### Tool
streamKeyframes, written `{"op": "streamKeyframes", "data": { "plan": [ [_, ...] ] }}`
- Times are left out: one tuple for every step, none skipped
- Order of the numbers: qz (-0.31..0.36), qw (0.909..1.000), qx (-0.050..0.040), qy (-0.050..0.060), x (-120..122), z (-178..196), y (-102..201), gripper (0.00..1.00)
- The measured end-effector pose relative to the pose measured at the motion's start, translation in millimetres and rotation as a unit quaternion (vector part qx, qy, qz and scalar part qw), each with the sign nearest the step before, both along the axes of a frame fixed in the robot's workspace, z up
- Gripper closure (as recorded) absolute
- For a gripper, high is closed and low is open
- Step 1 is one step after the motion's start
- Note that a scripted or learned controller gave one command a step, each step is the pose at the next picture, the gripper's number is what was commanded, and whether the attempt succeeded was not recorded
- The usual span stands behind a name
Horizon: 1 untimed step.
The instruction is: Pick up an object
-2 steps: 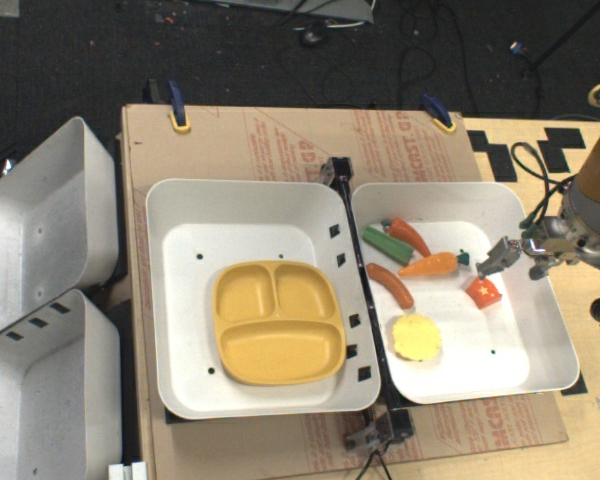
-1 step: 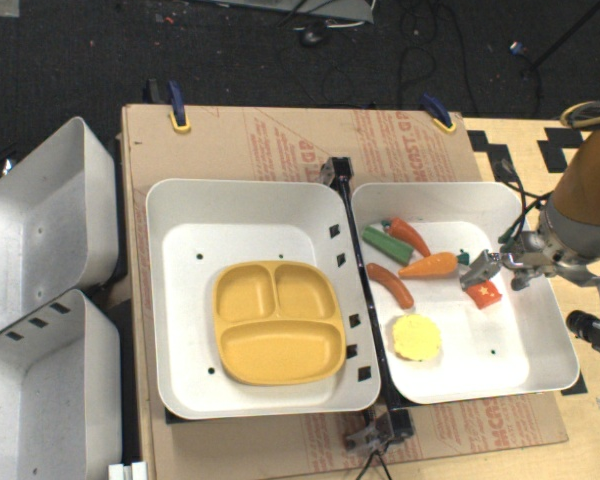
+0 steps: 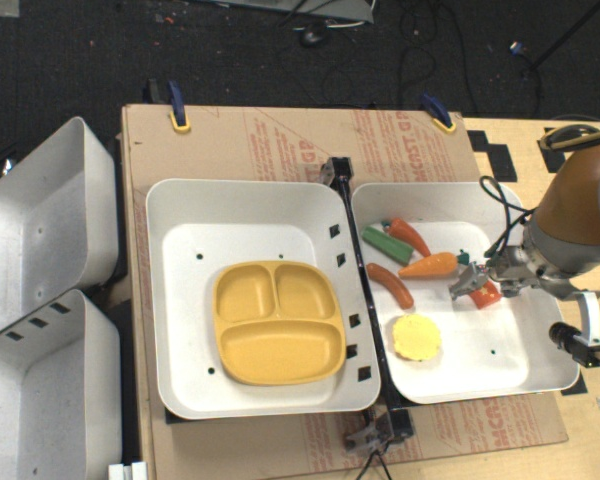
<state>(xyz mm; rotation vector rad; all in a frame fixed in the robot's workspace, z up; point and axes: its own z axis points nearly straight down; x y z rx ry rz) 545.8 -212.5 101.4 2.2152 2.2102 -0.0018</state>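
We see the arm [image 3: 570, 218] as a rounded link with an orange band across its upper part and a grey segment below it toward the wrist. Black cables [image 3: 502, 208] loop along its left side down to the gripper [image 3: 470, 280], a small assembly of grey metal and black parts. 1 white bracket with a black knob [image 3: 578, 336] sits below the wrist.

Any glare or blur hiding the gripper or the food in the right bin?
Camera view: light is even and soft, no glare on the right bin; the carrot and yellow disc are sharp; the gripper is dark and slightly soft against a red piece, so its edges blend there.
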Motion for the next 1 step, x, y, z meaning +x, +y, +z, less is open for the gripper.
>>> {"op": "streamKeyframes", "data": {
  "plan": [
    [0.0,1.0,-0.0016,-0.005,2.4,14.5,-0.9,1.0]
  ]
}}
